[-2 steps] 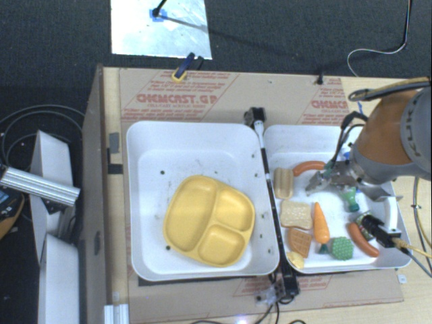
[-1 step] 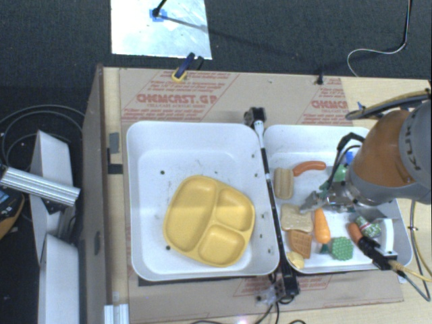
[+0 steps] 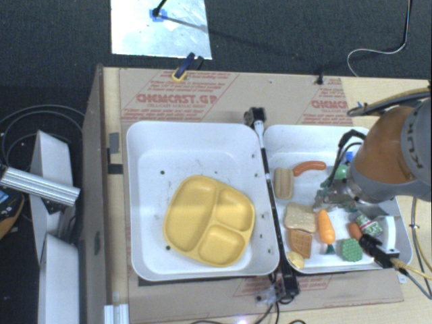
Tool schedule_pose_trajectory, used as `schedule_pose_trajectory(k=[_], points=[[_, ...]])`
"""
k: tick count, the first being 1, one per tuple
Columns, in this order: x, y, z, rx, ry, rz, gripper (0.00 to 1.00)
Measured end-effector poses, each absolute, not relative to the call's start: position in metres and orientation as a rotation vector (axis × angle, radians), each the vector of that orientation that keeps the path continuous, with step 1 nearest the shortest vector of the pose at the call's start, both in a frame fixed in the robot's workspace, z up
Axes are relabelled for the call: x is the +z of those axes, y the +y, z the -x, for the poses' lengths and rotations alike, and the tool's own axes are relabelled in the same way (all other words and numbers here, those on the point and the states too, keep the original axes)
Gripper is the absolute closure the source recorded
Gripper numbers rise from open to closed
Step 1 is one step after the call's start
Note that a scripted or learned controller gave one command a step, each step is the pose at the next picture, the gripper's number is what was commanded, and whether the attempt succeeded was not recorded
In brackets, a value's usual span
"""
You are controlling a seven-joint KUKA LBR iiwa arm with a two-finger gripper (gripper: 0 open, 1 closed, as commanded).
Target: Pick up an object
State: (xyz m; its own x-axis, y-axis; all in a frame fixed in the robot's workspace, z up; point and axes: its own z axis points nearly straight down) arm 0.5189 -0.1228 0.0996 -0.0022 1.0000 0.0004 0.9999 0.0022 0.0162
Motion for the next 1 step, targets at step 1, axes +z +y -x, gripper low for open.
schedule_pose_trajectory(k=[1], points=[[0.1855,-0.0679,-0.5271,0.006,2.225,-2.214,1.00]])
